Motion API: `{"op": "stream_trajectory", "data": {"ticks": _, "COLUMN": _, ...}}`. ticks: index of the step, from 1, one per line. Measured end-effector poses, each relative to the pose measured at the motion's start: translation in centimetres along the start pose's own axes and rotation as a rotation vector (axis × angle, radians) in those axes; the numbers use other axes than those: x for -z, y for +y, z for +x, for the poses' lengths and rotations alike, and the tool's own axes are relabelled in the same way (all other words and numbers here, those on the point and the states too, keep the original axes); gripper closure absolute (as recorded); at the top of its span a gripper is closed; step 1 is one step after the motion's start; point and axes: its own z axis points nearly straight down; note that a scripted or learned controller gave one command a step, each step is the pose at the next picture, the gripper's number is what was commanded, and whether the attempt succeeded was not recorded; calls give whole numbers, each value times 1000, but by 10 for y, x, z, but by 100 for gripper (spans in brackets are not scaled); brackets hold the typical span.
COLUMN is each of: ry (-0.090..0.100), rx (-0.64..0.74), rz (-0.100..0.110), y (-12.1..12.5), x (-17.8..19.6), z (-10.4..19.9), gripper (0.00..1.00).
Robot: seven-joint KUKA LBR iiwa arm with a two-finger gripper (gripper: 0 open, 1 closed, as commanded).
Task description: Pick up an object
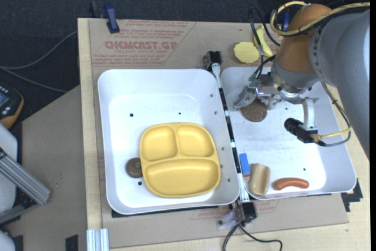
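We see the gripper (pixel 257 101) low in the right bin (pixel 329 182), right over a brown disc (pixel 254 113) toward that bin's eleven o'clock, likely lining up a grasp; whether it grips anything, we cannot tell. At that bin's six o'clock lie a sausage (pixel 290 183) and a tan cup (pixel 258 179). The left bin (pixel 117 97) carries a yellow divided plate (pixel 178 159), another brown disc (pixel 134 167) tucked at its nine o'clock.

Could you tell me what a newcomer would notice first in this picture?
Probably the yellow divided tray filling much of the left bin. Next, the grey arm's gripper low in the right bin, at a brown round object.
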Motion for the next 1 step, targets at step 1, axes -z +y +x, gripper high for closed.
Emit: {"op": "stream_trajectory", "data": {"ticks": 1, "ry": -1, "rx": -1, "rz": -4, "y": 1, "x": 11, "z": -1, "gripper": 100}}
